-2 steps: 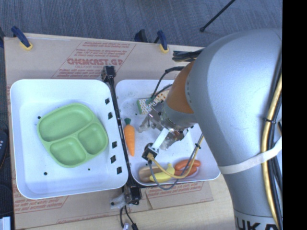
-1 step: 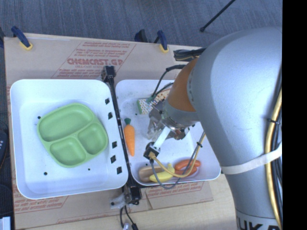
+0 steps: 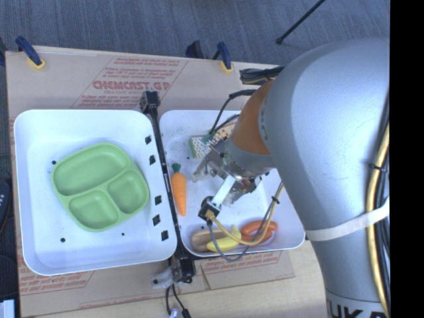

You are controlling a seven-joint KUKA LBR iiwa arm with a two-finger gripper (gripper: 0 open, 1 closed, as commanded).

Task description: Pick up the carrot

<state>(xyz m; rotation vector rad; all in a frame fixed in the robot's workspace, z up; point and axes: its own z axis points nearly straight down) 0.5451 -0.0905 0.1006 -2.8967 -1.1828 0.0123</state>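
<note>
**Arm looms over the right bin; carrot lies by the left wall**

Closest to your lens is the grey arm (image 3: 331,124), and its bulk covers the right side of the right bin (image 3: 179,128). Below the orange band (image 3: 248,128), the gripper (image 3: 207,167) hangs over the middle of that bin. You cannot tell whether the claw is open or closed, because the wrist hides it from above.

Look just left of the gripper for the carrot (image 3: 179,189). It lies flat on the bin floor, close along the left wall, with its green top pointing far and its orange tip pointing near. You can see a gap of white floor between it and the gripper.

Other things crowd the same bin. A green and white box (image 3: 199,144) sits on the far side of the gripper, partly under the wrist. At the near wall you have a yellow banana (image 3: 222,242), a brown sausage-like piece (image 3: 202,234) touching it on the left, and a red-orange item (image 3: 258,228) just to its right. All three are well apart from the carrot's tip.

Your left bin (image 3: 40,144) holds one thing, a pale green divided plate (image 3: 99,185) with three compartments, lying at a slant in the middle.

Both bins rest on a printed cardboard sheet (image 3: 132,78). One blue clamp (image 3: 30,53) grips its far left corner, and a second clamp (image 3: 224,55) grips the far edge behind the right bin.
</note>
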